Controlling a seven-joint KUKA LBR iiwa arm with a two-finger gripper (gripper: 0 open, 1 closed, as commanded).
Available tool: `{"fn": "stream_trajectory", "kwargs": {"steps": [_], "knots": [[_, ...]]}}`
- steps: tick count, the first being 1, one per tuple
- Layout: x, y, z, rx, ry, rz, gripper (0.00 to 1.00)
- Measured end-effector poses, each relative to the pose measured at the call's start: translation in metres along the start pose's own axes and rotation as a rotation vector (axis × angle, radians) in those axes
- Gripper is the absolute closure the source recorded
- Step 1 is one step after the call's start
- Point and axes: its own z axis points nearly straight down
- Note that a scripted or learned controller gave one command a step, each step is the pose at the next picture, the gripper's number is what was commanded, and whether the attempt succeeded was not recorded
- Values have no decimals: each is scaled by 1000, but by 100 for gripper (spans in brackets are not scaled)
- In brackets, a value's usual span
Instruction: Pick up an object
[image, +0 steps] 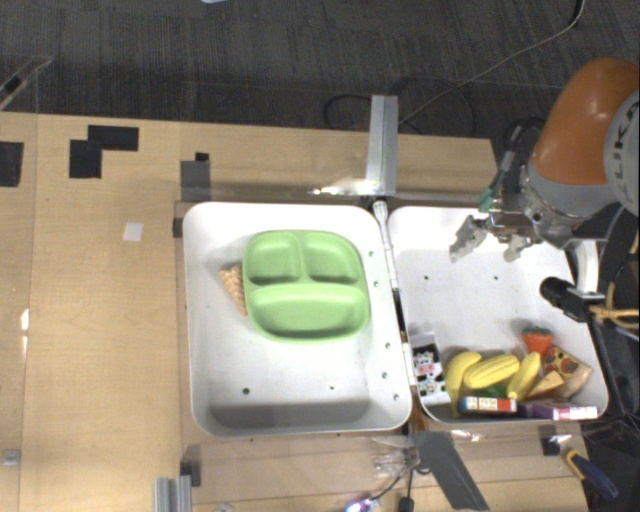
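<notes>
The claw (490, 240) hangs released, its fingers spread and holding nothing, over the far part of the right bin (470, 310), whose near corner holds the bananas (490, 370) among other small items.

A pale green divided plate (304, 284) lies in the white left bin (215, 380). At five o'clock in the white right bin (470, 300), yellow bananas (490, 370) sit beside a black-and-white patterned card (426, 364). The table (90, 300) is light wood with black squares (100, 148).
</notes>
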Motion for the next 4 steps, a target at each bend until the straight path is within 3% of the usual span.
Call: {"fn": "stream_trajectory", "kwargs": {"steps": [1, 2, 3, 4], "knots": [[-6, -29, 120, -1, 0, 43, 0], [32, -48, 33, -1, 0, 63, 0], [-18, -90, 125, -16, -1, 61, 0], [8, -22, 125, -18, -3, -39, 0]]}}
